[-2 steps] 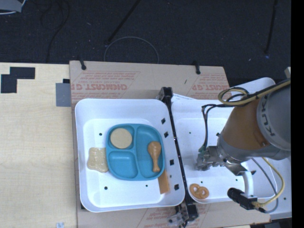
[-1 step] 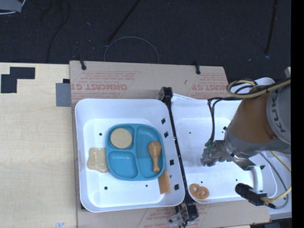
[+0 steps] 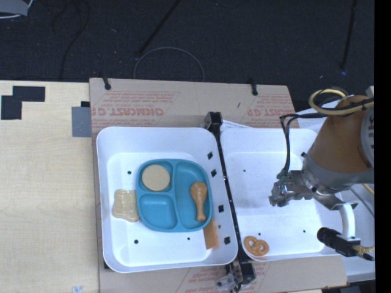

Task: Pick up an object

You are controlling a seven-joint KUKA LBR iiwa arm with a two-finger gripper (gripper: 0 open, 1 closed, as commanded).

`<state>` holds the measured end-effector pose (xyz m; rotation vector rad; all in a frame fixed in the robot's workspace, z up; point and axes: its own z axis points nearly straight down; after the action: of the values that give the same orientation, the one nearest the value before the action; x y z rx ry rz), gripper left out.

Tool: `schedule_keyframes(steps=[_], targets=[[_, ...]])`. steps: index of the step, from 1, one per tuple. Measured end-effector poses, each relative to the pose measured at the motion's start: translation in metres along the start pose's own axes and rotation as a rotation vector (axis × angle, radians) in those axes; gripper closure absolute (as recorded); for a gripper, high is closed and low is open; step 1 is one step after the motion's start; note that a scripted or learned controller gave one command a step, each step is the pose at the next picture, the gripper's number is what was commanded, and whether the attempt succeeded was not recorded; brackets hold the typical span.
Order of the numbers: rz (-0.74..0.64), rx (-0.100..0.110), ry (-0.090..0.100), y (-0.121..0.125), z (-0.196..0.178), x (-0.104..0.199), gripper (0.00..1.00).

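white plastic makes up both shallow bins, side by side on a sheet of brown cardboard (image 3: 183, 105) whose red print runs upside down from this angle; it seems to read "chemcast gp", once above each bin, and more red lettering along the near edge is too small to read.

the left bin (image 3: 116, 145) holds a blue divided tray (image 3: 164, 211). a round tan disc (image 3: 155, 177), like a biscuit or pancake, lies in the tray's upper-left compartment, and a tan drumstick-shaped piece (image 3: 200, 200) lies in the right compartment, its thick end toward the top. a pale, toast-like slab (image 3: 125, 204) sits on the bin floor, touching the tray's left edge. a thin brown strip (image 3: 210, 234) lies tilted just beside the tray's lower-right corner, near the dividing wall.

the right bin (image 3: 256, 163) has a small pretzel-shaped piece (image 3: 256, 246) in its near-left corner, close to the rim.

the gripper (image 3: 280, 195) hangs over the middle of the right bin, well apart from the pretzel and from everything in the left bin. its tip is a dark metallic cluster, and i cannot tell how it is set; nothing is visibly held there. the arm's orange band (image 3: 342, 140) shows above the grey wrist at the right, with a yellowish cable loop (image 3: 327, 97) above it.
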<state>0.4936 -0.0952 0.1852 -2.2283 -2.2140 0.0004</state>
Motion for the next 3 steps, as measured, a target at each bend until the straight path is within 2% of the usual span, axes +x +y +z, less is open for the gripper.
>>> schedule_keyframes(steps=[1,3], targets=[[-0.007,-0.004,0.000,-0.002,-0.062,0.002,1.00],[-0.010,0.002,0.001,0.043,-0.069,0.092,1.00]])
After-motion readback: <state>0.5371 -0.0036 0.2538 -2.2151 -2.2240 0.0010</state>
